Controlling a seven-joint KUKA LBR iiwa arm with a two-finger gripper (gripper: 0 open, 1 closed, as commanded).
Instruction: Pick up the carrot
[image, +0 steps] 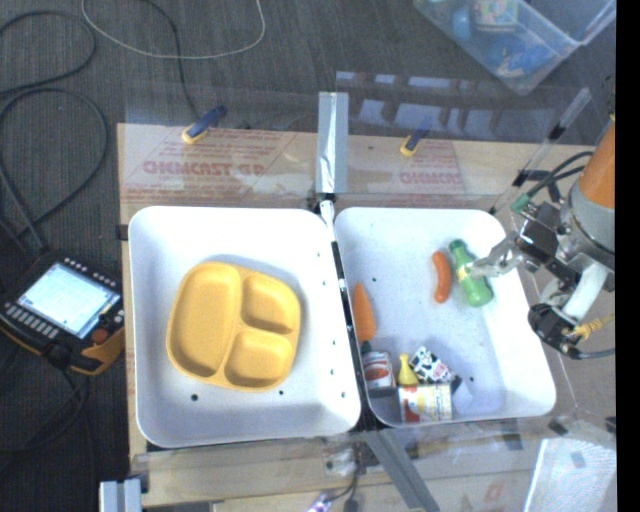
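Hovering over the right bin (520, 400) by the green bottle (472, 278), the gripper (492, 262), state impossible to tell, leaves the carrot (364, 310) unlifted against the bin's left wall.

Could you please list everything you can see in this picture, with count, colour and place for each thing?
Bins: 2, white, side by side on the bench, left bin, right bin.
Tray: 1, yellow, three compartments, in the left bin.
Carrot: 1, orange, along the left wall of the right bin.
Sausage: 1, orange-red, upper middle of the right bin.
Bottle: 1, green, just right of the sausage.
Can: 1, red and silver, front of the right bin.
Small packaged items: a cluster, yellow, red, black and white, beside the can; count unclear.
Handheld controller: 1, dark with lit screen, on the floor at left.
Gripper: 1, grey, over the bottle, reaching in from the right.
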